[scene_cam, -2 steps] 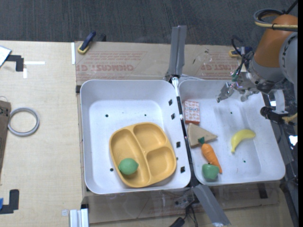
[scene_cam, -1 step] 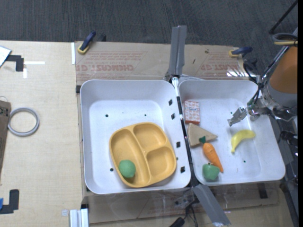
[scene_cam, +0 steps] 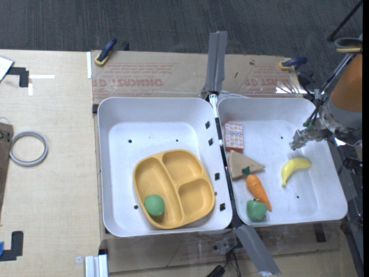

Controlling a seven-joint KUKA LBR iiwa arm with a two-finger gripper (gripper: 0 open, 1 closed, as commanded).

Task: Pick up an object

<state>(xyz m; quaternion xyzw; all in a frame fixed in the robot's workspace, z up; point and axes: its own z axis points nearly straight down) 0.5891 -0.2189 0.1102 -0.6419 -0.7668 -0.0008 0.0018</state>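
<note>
Your nearest candidate, the yellow banana [scene_cam: 295,169], lies at the right of the right-hand bin [scene_cam: 277,111], with the gripper [scene_cam: 301,138] hovering just above it in the frame, holding nothing; you cannot tell how wide it stands. Left of the banana you have a carrot [scene_cam: 259,191], a green fruit [scene_cam: 257,210], a tan wedge [scene_cam: 242,165] and a small patterned box [scene_cam: 233,136]. In the left-hand bin [scene_cam: 115,120], a yellow divided tray [scene_cam: 181,180] holds a green ball [scene_cam: 154,205].

Arm [scene_cam: 349,91] enters from right edge, orange band high, wrist angled down-left. Gripper [scene_cam: 300,139] hangs low at arm's tip, small and blurred, nothing visibly held.
</note>
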